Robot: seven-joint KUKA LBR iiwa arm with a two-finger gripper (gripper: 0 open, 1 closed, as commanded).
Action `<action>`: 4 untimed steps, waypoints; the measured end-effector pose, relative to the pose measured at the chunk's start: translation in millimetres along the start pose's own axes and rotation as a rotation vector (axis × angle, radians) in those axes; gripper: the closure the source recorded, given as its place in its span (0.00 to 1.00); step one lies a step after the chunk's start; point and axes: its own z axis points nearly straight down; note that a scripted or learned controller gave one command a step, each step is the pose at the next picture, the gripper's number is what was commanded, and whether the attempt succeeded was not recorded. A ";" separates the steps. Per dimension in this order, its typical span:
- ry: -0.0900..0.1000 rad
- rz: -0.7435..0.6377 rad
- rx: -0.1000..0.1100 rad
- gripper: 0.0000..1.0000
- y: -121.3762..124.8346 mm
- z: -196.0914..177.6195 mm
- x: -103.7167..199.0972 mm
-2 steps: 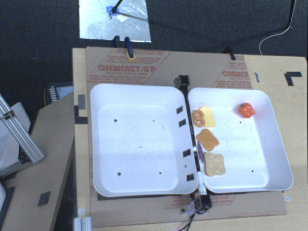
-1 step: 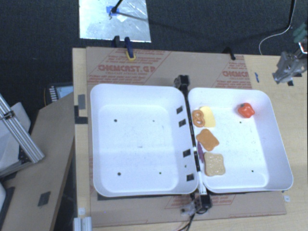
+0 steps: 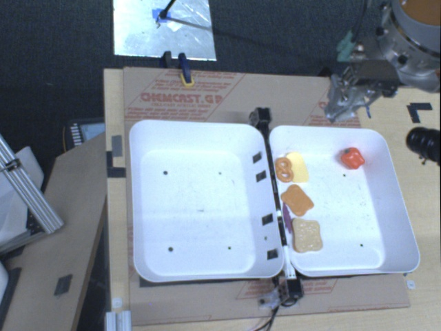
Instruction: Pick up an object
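Note:
My gripper [image 3: 340, 109] hangs above the far rim of the right bin [image 3: 386, 205], over the cardboard just behind it, with nothing seen in it. Inside that bin, a small red item [image 3: 352, 158] lies near the far right corner, just below and to the right of the gripper. Along the bin's left side lie an orange pretzel shape [image 3: 283, 169], a pale yellow piece [image 3: 298, 165], an orange-brown toast-like slice [image 3: 298, 200] and a tan bread slice [image 3: 307, 234].
The left bin [image 3: 200, 205] sits beside the right one, joined by a black-clipped divider [image 3: 270, 185]. A thin purple item [image 3: 286, 217] lies against the divider. A shiny foil sheet [image 3: 164, 18] lies beyond the bench, and an aluminium rail [image 3: 27, 192] stands at the left.

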 end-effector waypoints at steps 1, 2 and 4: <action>-0.002 0.006 0.004 1.00 -8.3 69.2 65.1; 0.001 0.007 -0.007 1.00 -2.1 0.1 107.6; -0.002 0.014 0.000 1.00 102.2 0.6 171.3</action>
